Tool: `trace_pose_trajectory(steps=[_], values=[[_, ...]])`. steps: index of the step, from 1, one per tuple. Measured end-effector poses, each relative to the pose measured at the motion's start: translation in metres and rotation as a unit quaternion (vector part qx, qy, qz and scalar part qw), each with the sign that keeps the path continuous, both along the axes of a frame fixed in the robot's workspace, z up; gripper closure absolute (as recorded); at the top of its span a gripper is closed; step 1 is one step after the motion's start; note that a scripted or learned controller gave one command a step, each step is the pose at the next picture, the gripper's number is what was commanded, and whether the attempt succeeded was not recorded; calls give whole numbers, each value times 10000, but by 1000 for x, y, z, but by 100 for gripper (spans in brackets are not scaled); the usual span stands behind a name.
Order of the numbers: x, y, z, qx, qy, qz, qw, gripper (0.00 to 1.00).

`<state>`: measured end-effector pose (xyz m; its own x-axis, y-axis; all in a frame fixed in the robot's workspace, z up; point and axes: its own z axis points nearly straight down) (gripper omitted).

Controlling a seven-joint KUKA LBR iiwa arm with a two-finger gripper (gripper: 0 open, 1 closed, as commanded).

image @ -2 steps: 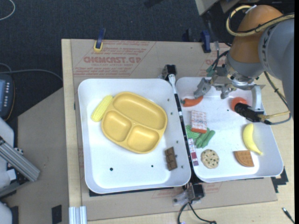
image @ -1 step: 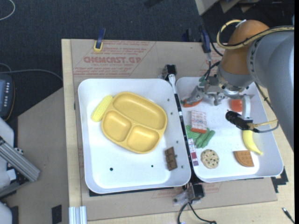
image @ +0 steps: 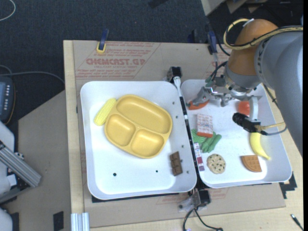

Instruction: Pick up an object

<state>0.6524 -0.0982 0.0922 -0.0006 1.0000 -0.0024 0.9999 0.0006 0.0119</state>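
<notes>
- Dark carpet [image: 48,13] lies round a bench [image: 115,64] topped with printed cardboard. Two white bins sit side by side on it, their walls keeping the loose things from sliding off.
- Left bin [image: 91,129]: a yellow plate [image: 144,124], corn [image: 105,111] against its rim, and chocolate [image: 176,163] by the dividing wall.
- Right bin [image: 279,172]: wafer [image: 204,122], green pods [image: 208,139], cookie [image: 216,163], banana [image: 259,146] and waffle [image: 251,163]. Most lie apart, which I'd judge leaves room for a grab.
- The gripper [image: 219,94] hangs low over the right bin's far end.
- An orange piece [image: 198,101] lies just beside it, and that looks the likeliest pick.
- I cannot tell how far open the gripper is, since the wrist covers it from above. I see nothing in its hold.
- A red piece [image: 244,107] is half hidden by the arm, and I can't name it.
</notes>
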Motion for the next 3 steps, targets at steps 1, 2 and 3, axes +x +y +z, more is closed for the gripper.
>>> trace_pose_trajectory(steps=[1,2,3], values=[[1,0,11,0,-17,-3,10000,100],[4,0,76,5,27,1,10000,100],[6,0,130,4,19,4,10000,100]])
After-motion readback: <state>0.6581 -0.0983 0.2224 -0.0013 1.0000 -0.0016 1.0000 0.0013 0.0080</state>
